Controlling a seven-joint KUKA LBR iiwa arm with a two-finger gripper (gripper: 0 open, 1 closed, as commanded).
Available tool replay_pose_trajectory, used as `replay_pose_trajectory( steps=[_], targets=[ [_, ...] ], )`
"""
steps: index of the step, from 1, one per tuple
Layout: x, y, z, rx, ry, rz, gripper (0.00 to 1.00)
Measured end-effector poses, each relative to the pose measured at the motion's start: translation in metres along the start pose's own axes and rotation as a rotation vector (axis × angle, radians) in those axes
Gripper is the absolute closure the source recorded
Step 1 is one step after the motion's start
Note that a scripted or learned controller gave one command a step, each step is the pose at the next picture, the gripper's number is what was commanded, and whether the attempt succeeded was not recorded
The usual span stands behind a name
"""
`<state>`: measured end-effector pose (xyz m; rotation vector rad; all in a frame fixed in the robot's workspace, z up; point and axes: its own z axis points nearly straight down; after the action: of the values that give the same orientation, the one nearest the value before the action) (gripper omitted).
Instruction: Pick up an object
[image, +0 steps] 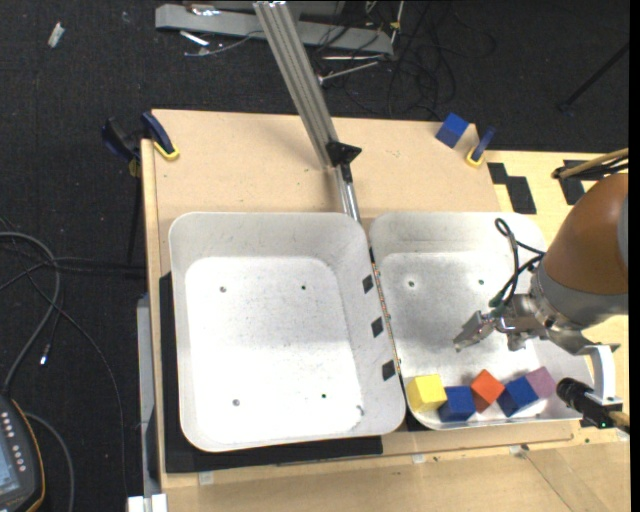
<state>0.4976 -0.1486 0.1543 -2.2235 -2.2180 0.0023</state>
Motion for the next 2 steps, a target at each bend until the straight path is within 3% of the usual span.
replay_pose_trajectory(
  steps=[1,2],
  targets=[
    [0.042,-0.008,0.061,-0.003,-0.001,-0.006,0.00],
    [0.049,0.029,0.059,-0.005,0.000,-0.007,0.00]
  ],
)
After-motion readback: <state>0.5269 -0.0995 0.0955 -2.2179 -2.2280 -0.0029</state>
